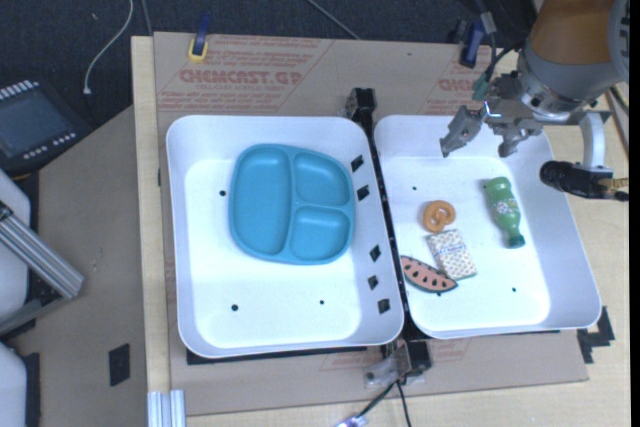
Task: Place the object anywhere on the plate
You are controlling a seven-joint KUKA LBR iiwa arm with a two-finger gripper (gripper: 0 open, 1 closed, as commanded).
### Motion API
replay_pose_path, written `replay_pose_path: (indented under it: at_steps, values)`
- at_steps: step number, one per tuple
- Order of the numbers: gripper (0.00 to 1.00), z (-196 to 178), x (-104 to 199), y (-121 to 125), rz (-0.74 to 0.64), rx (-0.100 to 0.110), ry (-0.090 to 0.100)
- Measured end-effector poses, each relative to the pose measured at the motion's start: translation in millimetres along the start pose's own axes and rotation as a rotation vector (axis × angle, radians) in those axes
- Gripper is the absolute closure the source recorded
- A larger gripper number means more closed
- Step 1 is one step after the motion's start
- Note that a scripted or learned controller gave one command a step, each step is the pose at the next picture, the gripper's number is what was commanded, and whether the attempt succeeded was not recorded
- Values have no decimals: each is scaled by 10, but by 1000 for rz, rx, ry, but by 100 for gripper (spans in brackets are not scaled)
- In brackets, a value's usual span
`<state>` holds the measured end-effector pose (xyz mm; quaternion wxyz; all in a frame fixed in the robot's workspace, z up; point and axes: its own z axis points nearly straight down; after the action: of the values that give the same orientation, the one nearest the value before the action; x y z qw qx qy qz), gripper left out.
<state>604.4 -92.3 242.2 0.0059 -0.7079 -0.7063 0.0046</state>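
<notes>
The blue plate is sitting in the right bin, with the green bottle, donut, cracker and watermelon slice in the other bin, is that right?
Not quite: the camera view shows the blue plate in the left bin. The green bottle, donut, cracker and watermelon slice are together in the other, right bin.

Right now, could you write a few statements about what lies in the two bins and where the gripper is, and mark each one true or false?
1. The blue plate lies in the left bin. True.
2. The green bottle rests on the plate. False: it lies in the right bin.
3. The gripper hangs over the right bin, its fingers spread with nothing between them. True.
4. The watermelon slice is the item nearest the gripper. False: it lies at the bin's near side, farthest from it.
5. The donut lies just above the checkered packet. True.
</notes>
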Motion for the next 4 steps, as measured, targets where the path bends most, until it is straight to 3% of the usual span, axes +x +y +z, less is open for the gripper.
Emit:
replay_pose_path:
  at_steps: [1, 4]
  values:
    - [0, -75, 0, 22, -2, -13, -1]
    - [0, 1507, 118, 12, -2, -9, 0]
